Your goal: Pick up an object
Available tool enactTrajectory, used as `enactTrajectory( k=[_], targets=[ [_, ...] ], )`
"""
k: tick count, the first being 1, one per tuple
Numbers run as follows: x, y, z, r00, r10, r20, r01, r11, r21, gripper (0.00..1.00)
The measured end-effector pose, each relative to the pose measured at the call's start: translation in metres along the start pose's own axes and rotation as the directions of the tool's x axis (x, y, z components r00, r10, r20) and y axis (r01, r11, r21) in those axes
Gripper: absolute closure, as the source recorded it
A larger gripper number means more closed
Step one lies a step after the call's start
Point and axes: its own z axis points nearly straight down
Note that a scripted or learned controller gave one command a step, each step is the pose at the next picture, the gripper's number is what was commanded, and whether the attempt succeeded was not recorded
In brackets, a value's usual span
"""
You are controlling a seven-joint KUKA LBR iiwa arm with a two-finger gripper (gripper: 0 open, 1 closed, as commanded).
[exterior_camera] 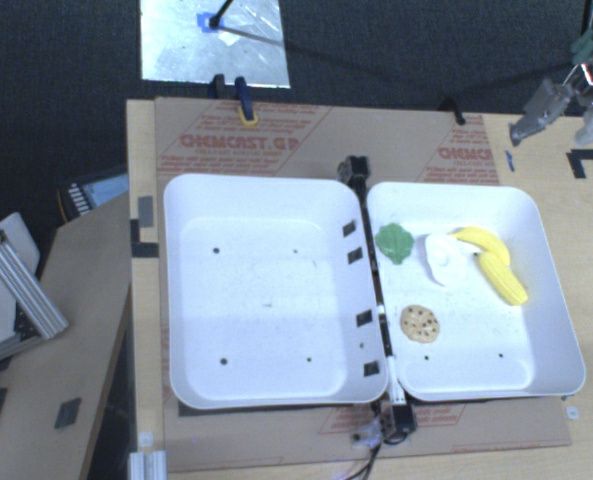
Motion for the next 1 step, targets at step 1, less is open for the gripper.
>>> enactTrajectory(
  k=[1],
  targets=[
    [0.0897,-0.0278,-0.0491,1.000,0.000,0.000,0.000,1.000,-0.006,0.00]
  ],
)
